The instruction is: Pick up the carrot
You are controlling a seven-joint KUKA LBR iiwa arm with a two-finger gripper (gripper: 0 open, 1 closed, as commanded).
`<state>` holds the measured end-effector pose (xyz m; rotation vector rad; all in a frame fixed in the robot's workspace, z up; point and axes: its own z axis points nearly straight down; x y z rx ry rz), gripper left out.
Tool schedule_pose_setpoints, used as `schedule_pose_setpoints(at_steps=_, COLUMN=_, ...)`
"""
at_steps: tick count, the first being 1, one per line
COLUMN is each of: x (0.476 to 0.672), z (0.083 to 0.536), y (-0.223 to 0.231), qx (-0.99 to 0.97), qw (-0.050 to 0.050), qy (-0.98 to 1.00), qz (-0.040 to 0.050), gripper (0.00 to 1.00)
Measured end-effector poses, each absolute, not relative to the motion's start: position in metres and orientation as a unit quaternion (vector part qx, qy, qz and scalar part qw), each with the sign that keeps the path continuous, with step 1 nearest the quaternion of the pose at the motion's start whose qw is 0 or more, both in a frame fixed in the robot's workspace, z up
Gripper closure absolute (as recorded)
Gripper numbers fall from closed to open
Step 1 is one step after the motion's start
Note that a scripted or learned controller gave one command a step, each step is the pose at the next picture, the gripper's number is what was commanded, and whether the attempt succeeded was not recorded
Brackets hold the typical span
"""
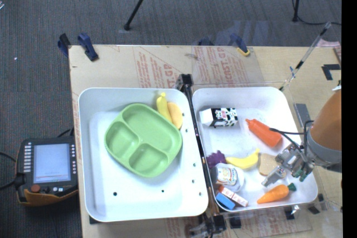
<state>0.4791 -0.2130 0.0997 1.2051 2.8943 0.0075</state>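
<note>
Right white bin [281, 98]: jaws [279, 171] apart just above the carrot [274, 193].

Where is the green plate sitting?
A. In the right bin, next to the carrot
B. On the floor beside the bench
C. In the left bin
C. The green plate lies in the left bin, while the carrot is in the right bin.

green tray [144, 140], milk carton [225, 117], banana [244, 161]
</note>
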Motion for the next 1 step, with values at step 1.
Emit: schedule_pose_setpoints(at_steps=1, x=0.4783, z=0.0902, y=-0.1769, qx=0.316, qw=0.004, qy=0.949, qz=-0.0002, gripper=0.0)
